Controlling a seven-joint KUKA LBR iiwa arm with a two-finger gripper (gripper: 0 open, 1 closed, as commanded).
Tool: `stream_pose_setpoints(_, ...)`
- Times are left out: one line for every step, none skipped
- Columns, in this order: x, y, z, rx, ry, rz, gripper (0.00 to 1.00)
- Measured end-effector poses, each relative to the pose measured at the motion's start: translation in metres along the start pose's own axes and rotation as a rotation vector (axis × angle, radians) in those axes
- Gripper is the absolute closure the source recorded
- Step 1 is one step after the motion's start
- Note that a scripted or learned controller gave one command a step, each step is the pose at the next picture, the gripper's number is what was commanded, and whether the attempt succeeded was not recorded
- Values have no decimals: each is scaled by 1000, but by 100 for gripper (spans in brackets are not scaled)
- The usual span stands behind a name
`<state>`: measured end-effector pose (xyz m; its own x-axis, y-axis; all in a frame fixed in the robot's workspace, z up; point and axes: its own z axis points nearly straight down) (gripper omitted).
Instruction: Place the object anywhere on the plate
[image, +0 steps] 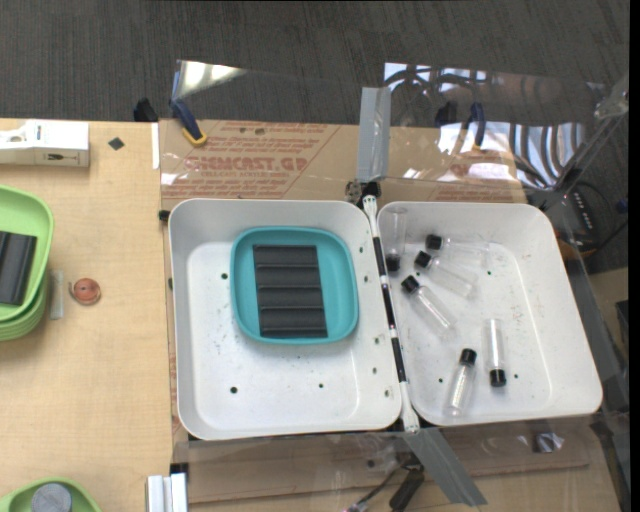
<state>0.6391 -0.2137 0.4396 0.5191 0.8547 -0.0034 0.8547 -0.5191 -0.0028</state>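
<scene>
Wooden bench (100, 400) is carrying two white bins, centre frame. Left bin (200, 380) is holding the teal plate (343, 290), with a dark ribbed insert (290, 290) lying in it. Right bin (540, 330) is holding the objects: several clear vials (428, 303) with black caps, lying on their sides, scattered from its upper left to lower middle, well apart from the plate. Judging: vials are looking light, rigid, smooth, prone to rolling and slipping, possibly brittle. Gripping across mid-body, square to the long axis, is looking best; the lower-right vial (495, 352) is offering most room. Pincer state: cannot tell
</scene>
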Motion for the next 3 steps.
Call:
stream_pose_setpoints(8,13,0,0,1,62,0)
stream_pose_setpoints(11,17,-1,0,1,217,0)
stream_pose_setpoints(5,15,0,2,0,324,0)
